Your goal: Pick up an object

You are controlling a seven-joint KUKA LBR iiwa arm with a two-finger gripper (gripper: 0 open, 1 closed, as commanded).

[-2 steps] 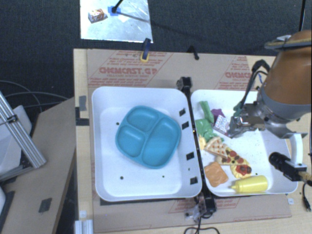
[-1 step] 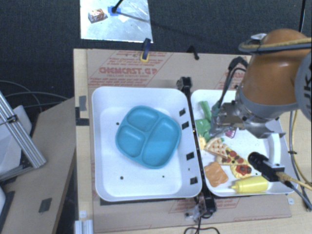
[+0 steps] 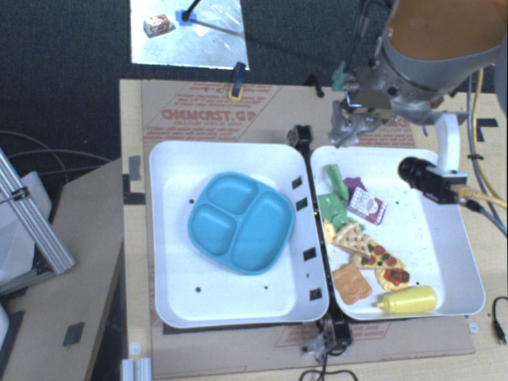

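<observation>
Yellow plastic nearest: a squeeze bottle (image 3: 409,299) lying on its side at 5 o'clock in the right bin (image 3: 464,268), close to the near wall. Just beside it at 9 o'clock, an orange lump of toy food (image 3: 352,282). A little farther in, a toy pizza slice (image 3: 363,246) lying flat, with a smaller piece (image 3: 394,276) at its 4 o'clock. Then a purple packet (image 3: 366,205), and at its 10 o'clock two green pieces (image 3: 336,182) against the divider. All loose and jumbled along the left half of that bin, probably tipped in at random so that any one may serve as the thing to pick up.

Across the divider at 9 o'clock, the left bin (image 3: 171,213) with a blue compartment tray (image 3: 241,222) flat at its middle.

Farther back, the pincer (image 3: 349,125) hanging over the far rim of the right bin at about 11 o'clock, under the grey arm with its orange band (image 3: 444,14). Cannot tell whether open or closed; nothing seen held in it. Apparently poised above the clutter for a descent.

From the pincer, the green pieces nearest, at 6 o'clock and clearly below it; the purple packet next, near 5 o'clock; pizza, orange lump and bottle well apart, farther down the same line.

Farthest: cardboard (image 3: 214,113) under both bins, and a shiny sheet (image 3: 186,22) at 12 o'clock of the left bin
</observation>
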